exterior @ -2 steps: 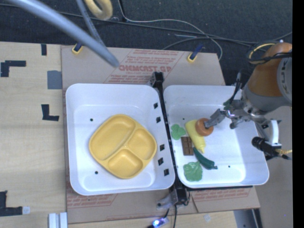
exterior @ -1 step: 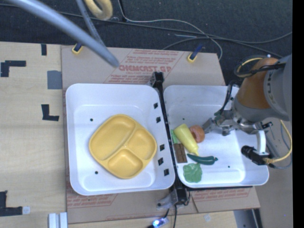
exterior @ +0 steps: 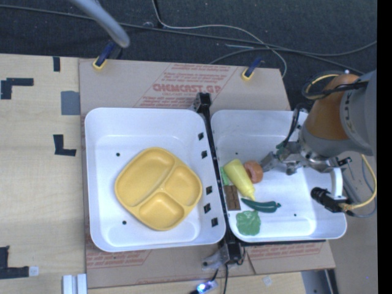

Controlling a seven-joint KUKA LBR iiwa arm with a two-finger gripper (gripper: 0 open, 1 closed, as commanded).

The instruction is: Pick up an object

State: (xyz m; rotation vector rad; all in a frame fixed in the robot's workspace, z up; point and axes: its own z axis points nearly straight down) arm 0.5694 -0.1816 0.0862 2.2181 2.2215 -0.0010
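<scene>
Two white bins sitting side by side on a bench.
The gripper point(exterior: 269, 161) is reaching toward the orange object point(exterior: 254, 171) near the right bin point(exterior: 318, 225)'s left edge; grip state unclear, nothing lifted yet.

You had two bins, the left bin point(exterior: 98, 164) and the right bin point(exterior: 306, 219), that looked like smooth, glossy white plastic, sitting on a matt brown cardboard sheet point(exterior: 177, 84) printed in red, over a tabletop point(exterior: 30, 182) with a pale wood-grain finish. The yellow divided plate point(exterior: 158, 188) looked like smooth moulded plastic with a soft sheen, and the small toy foods, among them the yellow piece point(exterior: 239, 177), the dark green pepper point(exterior: 263, 206) and the light green piece point(exterior: 248, 223), looked like plastic or rubber. Your arm's orange band point(exterior: 324, 118) looked satin-smooth, and the end effector point(exterior: 274, 159) looked like dull grey metal.
</scene>
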